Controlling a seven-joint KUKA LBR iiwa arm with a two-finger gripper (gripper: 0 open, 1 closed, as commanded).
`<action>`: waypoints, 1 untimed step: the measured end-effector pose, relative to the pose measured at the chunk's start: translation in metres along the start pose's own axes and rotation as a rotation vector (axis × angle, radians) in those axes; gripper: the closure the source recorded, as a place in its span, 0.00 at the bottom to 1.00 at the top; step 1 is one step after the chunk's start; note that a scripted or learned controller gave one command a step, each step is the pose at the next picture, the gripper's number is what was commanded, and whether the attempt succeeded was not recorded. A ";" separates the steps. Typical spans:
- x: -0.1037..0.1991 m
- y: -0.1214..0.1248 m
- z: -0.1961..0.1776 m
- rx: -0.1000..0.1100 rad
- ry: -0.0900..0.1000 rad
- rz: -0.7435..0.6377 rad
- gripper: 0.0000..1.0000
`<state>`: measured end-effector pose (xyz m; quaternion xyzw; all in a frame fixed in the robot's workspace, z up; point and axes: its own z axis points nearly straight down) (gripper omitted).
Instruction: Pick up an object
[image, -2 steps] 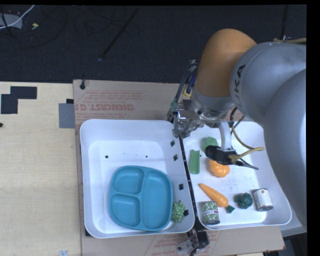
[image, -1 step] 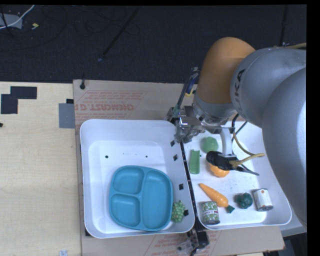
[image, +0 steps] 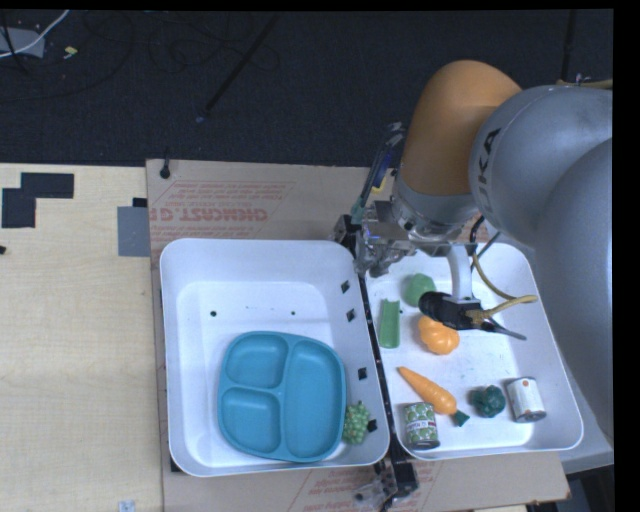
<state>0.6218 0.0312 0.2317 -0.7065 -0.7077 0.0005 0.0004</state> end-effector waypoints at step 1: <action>0.000 -0.002 0.000 0.002 0.000 -0.001 1.00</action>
